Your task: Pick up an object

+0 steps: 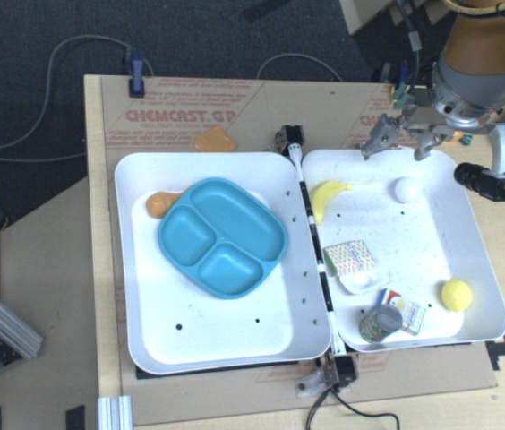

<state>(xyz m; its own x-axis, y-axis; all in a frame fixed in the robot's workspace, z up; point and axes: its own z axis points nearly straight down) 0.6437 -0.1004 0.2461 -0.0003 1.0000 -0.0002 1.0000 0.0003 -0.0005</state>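
Gripper [400, 141]: fingers spread wide, holding nothing, above the right bin's [481, 240] far rim; white ball [406, 189] lies just below them, best straddled squarely before closing.

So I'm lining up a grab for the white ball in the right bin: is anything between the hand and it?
Nothing visible. The hand hangs over the right bin's far edge, open and holding nothing, and the white ball lies apart just in front of it.
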